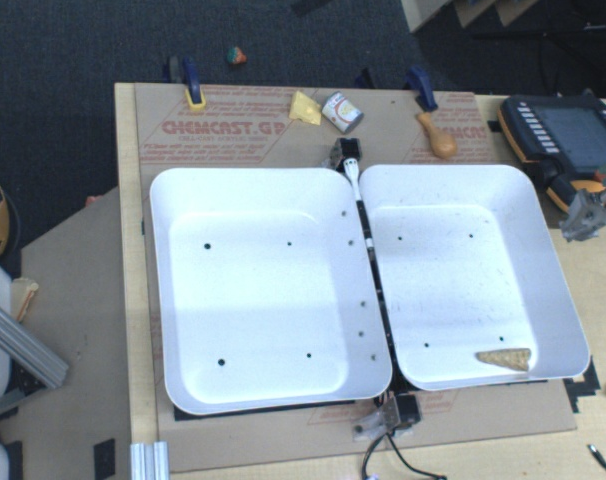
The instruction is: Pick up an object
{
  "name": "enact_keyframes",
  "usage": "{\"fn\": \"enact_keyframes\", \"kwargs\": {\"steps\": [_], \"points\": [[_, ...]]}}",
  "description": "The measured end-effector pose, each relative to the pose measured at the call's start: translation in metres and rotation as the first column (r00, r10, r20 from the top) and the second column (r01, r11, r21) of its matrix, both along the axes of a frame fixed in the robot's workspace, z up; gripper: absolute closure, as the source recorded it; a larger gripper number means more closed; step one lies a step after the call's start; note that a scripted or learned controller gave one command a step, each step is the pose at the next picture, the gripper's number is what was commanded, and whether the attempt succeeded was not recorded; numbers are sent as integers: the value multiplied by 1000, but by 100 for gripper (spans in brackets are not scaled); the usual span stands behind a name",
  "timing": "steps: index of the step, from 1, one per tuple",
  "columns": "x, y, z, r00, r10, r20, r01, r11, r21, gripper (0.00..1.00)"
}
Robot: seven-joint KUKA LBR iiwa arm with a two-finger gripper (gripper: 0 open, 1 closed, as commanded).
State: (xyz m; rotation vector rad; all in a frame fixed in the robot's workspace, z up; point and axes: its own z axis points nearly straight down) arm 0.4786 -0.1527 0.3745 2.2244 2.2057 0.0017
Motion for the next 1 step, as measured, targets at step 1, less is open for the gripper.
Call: {"fn": "enact_keyframes", "kwargs": {"steps": [1], "points": [[29, 78, -60, 1000, 17, -14, -17, 1000, 9, 100]]}}
